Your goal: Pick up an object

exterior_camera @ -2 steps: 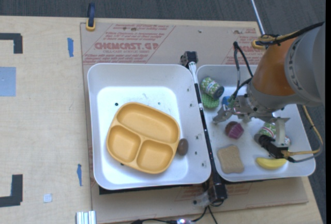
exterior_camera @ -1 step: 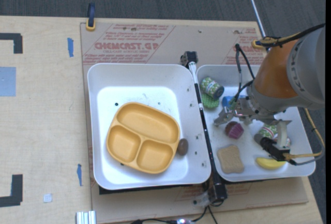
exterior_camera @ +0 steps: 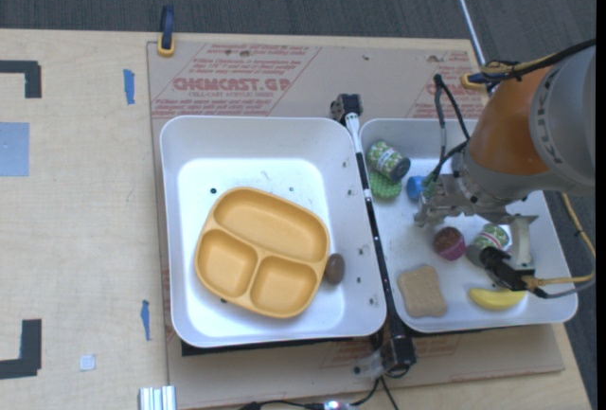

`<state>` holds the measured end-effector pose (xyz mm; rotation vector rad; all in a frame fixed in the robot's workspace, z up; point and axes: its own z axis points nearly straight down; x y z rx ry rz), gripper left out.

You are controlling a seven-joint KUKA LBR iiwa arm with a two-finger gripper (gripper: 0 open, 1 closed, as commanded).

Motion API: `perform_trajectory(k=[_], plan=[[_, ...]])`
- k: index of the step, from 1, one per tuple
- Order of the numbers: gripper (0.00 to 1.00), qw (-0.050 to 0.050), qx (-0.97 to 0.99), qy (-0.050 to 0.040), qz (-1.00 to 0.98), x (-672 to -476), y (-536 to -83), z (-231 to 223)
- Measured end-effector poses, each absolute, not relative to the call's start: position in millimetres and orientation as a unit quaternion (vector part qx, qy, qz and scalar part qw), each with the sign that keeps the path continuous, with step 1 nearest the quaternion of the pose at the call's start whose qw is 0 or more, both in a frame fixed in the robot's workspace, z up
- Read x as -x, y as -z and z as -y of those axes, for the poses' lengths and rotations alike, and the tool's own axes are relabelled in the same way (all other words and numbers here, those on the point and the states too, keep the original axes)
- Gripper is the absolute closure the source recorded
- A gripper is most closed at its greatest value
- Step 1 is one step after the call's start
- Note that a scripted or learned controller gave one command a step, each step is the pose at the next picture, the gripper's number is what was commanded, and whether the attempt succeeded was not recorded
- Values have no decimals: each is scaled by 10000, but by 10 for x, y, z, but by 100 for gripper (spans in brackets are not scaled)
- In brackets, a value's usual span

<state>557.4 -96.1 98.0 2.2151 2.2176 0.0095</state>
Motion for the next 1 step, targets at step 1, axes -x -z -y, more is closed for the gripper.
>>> perform_trajectory(k=[1], plan=[[100,10,-7072,-3,-7070,-5154,-1513,1310]])
